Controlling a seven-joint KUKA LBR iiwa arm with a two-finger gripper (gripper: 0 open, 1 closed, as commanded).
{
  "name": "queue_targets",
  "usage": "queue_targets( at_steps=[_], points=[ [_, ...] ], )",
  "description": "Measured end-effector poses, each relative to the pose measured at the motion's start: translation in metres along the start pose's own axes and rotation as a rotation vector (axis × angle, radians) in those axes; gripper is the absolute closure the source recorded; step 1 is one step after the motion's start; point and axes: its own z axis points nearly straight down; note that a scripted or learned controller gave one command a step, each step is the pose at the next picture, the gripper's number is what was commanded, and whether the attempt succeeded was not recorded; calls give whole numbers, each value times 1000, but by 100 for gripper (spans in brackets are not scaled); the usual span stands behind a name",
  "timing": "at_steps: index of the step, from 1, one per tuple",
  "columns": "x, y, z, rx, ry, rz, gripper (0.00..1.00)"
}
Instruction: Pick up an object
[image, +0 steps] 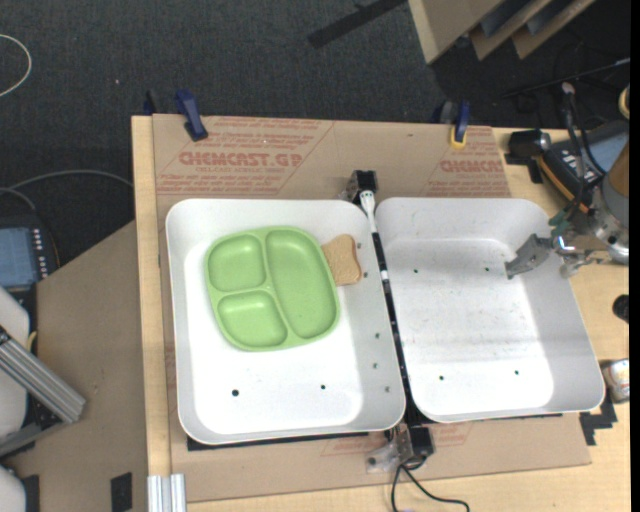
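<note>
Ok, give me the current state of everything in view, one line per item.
Green three-compartment plastic plate: lying flat, right way up, in the left white bin, nothing in its compartments.
Tan flat sponge-like piece: lying in the left bin, touching the plate's right edge.
Right white bin: sitting flat beside the left one.
Two-finger gripper: above the right bin's upper right area, holding nothing visible.

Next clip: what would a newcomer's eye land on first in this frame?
The bright green divided plate in the left bin stands out first, with a tan sponge-like piece touching its upper right edge. Next comes the hand, reaching in from the right over the right bin's upper right part, nothing visibly held.
</note>
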Motion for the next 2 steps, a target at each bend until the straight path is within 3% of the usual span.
queue_targets(
  at_steps=[1,2],
  points=[
    [34,-17,-130,-16,-4,-5,0],
    [89,-58,-265,-18,-2,-8,0]
  ],
)
